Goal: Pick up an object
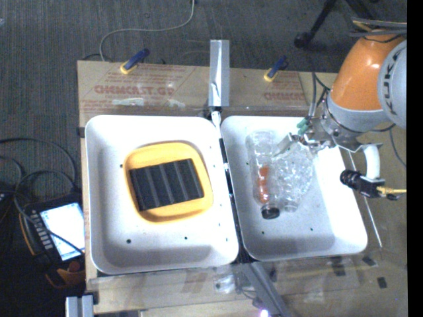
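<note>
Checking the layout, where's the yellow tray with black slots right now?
The yellow tray lies flat in the left bin, near its middle.

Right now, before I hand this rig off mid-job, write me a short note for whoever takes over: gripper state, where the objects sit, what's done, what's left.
Gripper: low over the upper right part of the right bin, at the top of the clear plastic bottles; nothing seen between its fingers, so count no grasp.
Objects: two clear plastic bottles lie side by side in the right bin, dark caps toward the near edge. A yellow tray with a black ribbed insert lies in the left bin.
Done: arm brought to the bottles.
Left: grasp one object and lift it clear.
</note>
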You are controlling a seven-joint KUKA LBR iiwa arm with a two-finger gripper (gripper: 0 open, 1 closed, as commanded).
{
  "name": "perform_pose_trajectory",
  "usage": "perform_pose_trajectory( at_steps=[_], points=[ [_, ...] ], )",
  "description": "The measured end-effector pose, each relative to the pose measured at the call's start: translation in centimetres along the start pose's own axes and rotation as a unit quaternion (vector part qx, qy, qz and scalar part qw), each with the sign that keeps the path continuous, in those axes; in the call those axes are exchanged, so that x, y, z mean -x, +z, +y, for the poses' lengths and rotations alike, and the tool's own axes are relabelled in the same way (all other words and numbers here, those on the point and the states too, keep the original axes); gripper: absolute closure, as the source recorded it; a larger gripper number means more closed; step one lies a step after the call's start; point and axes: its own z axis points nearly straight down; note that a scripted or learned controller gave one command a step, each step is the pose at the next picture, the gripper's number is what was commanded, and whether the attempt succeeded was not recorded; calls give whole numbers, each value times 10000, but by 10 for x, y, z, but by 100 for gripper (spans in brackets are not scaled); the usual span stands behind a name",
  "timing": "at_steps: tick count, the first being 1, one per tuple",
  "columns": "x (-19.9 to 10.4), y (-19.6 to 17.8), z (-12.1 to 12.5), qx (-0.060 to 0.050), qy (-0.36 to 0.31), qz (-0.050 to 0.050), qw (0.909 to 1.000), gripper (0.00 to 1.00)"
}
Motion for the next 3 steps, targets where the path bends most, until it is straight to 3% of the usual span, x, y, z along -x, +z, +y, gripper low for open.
perform_pose_trajectory(
  at_steps=[1,2,3],
  points=[
    [-10,4,-2,3,-408,-11,9992,0],
    [35,8,16,4,919,-10,9958,0],
    [3,76,4,21,-58,1,10000,0]
  ],
)
